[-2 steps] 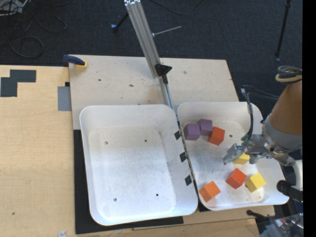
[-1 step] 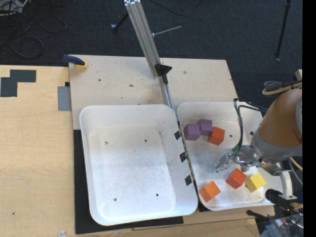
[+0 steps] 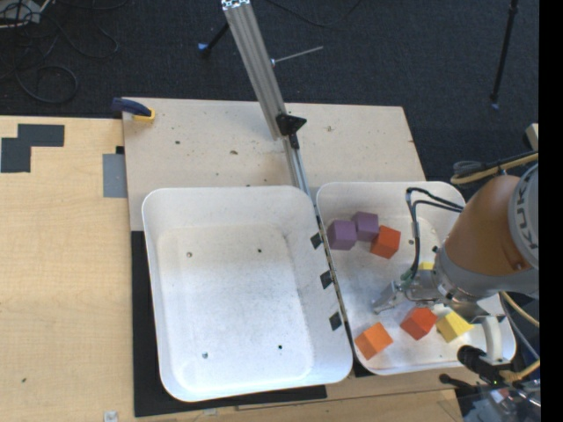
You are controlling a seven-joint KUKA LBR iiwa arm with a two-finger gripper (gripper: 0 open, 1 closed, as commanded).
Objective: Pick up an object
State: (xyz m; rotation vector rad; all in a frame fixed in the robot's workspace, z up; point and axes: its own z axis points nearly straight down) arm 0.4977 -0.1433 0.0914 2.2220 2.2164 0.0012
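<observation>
The arm (image 3: 493,236) is seen at 3 o'clock, reaching into the right bin (image 3: 347,196), with the gripper (image 3: 393,295) low over the bin floor near its middle. The fingers (image 3: 383,303) are spread apart, and nothing is seen between them.

No block is held yet; by the look of it, the step in hand is the closing-in on a block. The nearest candidates are the red block (image 3: 419,323) at 4 o'clock of the gripper, just beside it, and the orange block (image 3: 375,338) at 6 o'clock, near the bin's front wall. For a sound grasp, one block should be chosen and the open fingers centred over it, with flat faces met squarely rather than corners. The red block lies just beside the yellow block (image 3: 453,325), perhaps touching it, so a finger may well strike the neighbour; the orange block stands apart and is judged the easier pick. The descent should be stopped just short of the floor before the fingers are closed.

Five blocks are counted in the right bin: two purple (image 3: 353,229) side by side at 12 o'clock of the gripper, one red-orange (image 3: 385,242) touching them, one red, one orange, making six with the yellow. Two bins are counted; nothing is seen lying in the left bin (image 3: 176,227).
</observation>
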